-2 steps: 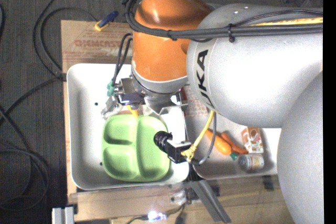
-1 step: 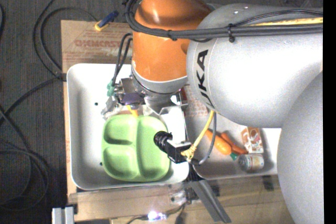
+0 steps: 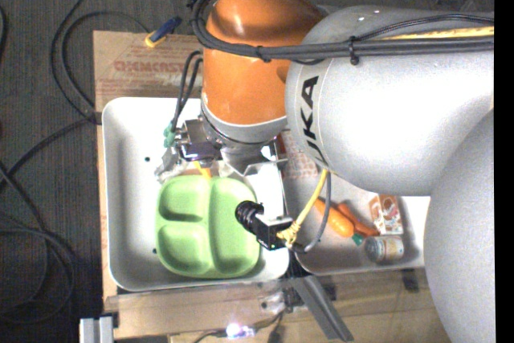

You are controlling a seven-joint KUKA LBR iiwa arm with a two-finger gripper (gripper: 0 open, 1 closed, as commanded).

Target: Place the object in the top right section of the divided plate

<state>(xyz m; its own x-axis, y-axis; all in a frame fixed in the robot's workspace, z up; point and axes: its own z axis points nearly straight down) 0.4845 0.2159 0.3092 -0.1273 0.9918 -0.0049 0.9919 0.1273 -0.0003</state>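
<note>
Gripper (image 3: 210, 165) sits at the green divided plate's (image 3: 205, 229) twelve o'clock edge, its state impossible to tell. Carrot (image 3: 341, 218) lies in the right bin (image 3: 414, 253), at the plate's three o'clock

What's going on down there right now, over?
Arm low over left bin, claw hidden under the wrist. Green divided plate in that bin. Carrot and can in right bin.
</note>
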